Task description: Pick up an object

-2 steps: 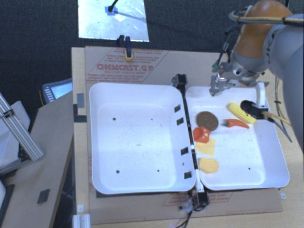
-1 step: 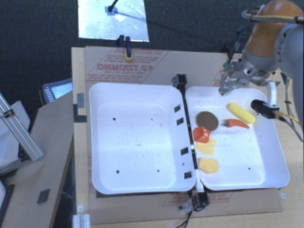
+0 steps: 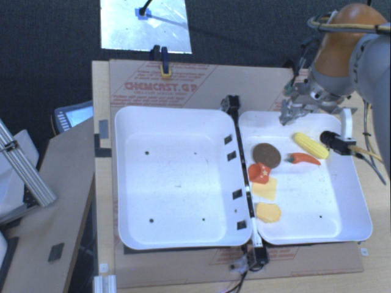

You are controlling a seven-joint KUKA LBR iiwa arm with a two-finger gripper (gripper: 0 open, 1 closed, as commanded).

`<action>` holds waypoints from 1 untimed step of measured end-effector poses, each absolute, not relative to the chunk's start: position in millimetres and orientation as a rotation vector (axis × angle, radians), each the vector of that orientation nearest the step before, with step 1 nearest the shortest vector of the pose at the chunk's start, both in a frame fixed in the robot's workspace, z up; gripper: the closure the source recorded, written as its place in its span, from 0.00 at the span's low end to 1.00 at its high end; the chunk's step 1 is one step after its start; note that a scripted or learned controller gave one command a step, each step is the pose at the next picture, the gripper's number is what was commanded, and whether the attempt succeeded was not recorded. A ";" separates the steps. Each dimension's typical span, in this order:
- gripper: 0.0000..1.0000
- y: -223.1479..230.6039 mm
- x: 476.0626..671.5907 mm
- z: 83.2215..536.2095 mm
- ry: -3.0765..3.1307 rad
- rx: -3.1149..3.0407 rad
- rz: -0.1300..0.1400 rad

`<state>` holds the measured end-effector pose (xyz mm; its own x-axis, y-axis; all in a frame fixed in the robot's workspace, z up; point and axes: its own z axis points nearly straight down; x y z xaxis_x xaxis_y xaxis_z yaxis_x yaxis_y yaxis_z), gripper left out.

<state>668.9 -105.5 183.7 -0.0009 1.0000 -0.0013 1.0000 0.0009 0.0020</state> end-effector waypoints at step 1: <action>1.00 -93.8 669.3 197.6 2.225 2.214 0.004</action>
<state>669.3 -93.8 197.6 -0.0046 1.0000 0.0000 1.0000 0.0046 0.0039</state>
